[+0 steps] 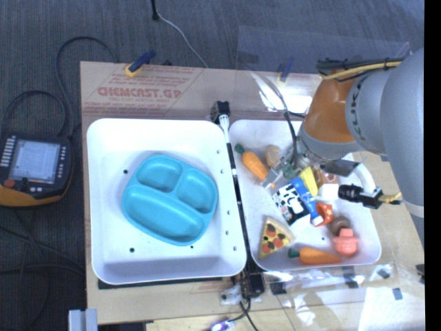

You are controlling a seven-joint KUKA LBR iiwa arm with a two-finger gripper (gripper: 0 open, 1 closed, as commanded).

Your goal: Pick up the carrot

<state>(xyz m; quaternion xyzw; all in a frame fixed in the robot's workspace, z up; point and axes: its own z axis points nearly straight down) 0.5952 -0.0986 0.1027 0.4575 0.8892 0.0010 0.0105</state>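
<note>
An orange carrot (254, 164) with a green top lies in the upper left of the right bin (372, 254), close to the divider. A second orange carrot (319, 256) lies along that bin's front wall. My gripper (284, 169) hangs low over the bin, just right of the upper carrot and beside a beige item (273, 154). The grey arm with its orange band (331, 116) hides the wrist. I see nothing held.
Around the gripper lie a black-and-white carton (292, 203), a yellow piece (308, 181), a red piece (322, 213), a pizza slice (274, 237) and a pink toy (344, 242). The left bin (103, 254) holds a blue divided plate (170, 196). A teach pendant (34, 167) sits at far left.
</note>
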